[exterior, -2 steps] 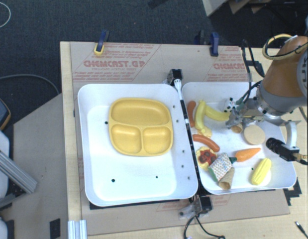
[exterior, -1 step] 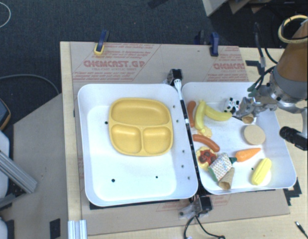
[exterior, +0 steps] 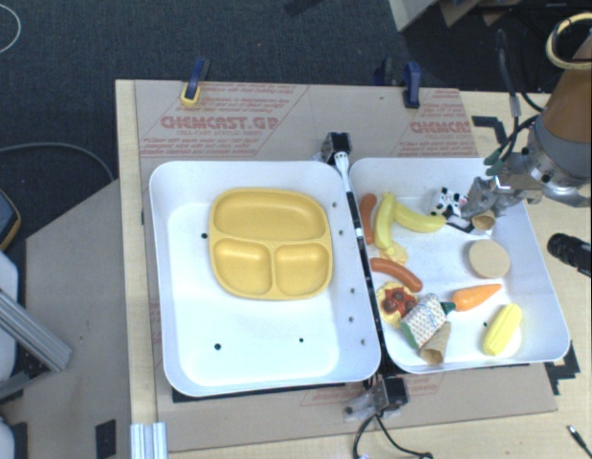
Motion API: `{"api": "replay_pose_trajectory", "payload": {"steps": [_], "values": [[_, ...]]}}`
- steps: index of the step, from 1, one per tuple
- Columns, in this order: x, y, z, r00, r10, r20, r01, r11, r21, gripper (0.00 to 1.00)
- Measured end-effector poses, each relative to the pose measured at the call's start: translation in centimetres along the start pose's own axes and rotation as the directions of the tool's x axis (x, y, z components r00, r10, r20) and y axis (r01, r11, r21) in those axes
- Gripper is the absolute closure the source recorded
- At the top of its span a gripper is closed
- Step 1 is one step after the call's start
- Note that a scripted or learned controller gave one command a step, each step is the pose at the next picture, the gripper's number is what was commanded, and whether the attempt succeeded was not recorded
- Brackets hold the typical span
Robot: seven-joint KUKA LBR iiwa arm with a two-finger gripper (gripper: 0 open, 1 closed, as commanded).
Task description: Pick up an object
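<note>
Grey arm with orange band reaching in from the right, gripper (exterior: 483, 206) lowered, wrist bent downward.

Two white bins side by side on cardboard-covered bench (exterior: 276, 113) w/ red print. Left bin (exterior: 181, 333) w/ yellow divided tray (exterior: 272, 242), three compartments. Blue clamps at back edge: one w/ yellow tip (exterior: 192, 86), one plain (exterior: 411, 84). Dark carpet (exterior: 85, 46) beyond; cable loop far left.
</note>
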State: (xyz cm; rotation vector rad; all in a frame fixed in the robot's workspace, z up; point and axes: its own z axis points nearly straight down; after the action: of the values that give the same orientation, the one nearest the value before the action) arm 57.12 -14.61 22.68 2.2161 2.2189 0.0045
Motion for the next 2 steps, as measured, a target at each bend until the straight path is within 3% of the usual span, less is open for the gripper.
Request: {"api": "replay_pose_trajectory", "payload": {"steps": [1, 2], "values": [[5.5, 0.4, 1.1, 1.000, -0.005, -0.005, 0.005, 1.000, 0.008, 1.00], [10.6, 0.4, -0.8, 1.000, -0.005, -0.003, 0.005, 1.000, 0.002, 1.00]]}}
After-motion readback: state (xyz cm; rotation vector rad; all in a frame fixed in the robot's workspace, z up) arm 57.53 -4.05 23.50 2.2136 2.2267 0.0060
